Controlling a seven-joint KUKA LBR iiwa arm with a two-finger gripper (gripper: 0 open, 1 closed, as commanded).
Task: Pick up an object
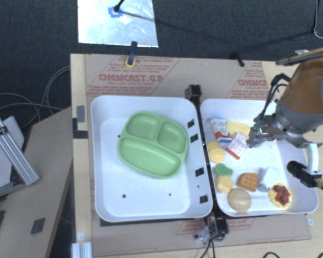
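Below, glossy green plate (152,144), three rounded compartments.

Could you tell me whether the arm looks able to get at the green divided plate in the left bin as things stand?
Probably yes: the green divided plate lies alone in the left bin with nothing on top. The gripper is over the right bin, so it must cross the divider.

Dark carpeted floor (32,42) surrounds a bench (167,71) surfaced with printed brown board. A reflective metal sheet (117,14) lies behind it. Cables (29,109) trail at left.
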